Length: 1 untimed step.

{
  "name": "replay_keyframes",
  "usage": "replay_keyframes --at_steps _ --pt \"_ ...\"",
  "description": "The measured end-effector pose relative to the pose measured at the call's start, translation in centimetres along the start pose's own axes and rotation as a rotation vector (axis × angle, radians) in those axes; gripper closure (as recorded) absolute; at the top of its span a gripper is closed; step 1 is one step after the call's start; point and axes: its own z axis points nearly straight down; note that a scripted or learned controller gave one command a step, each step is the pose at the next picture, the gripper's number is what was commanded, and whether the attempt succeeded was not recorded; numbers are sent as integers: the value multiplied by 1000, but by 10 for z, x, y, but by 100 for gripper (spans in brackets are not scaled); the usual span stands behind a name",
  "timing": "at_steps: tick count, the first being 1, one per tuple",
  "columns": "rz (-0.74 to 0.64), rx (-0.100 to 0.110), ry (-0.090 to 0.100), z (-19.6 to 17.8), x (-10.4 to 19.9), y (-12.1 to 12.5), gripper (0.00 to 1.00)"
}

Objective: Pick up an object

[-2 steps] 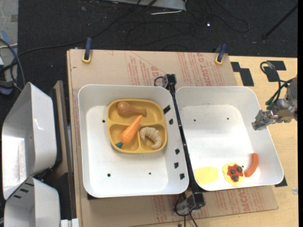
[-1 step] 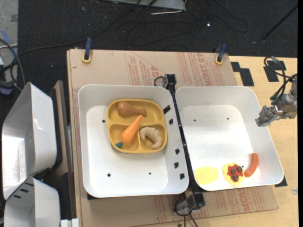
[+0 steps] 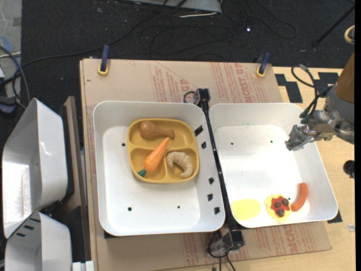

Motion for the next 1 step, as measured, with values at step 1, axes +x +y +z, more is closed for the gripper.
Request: replay_keyframes --at_steps 1 --pt "-1 0 0 -5 54 3 100"
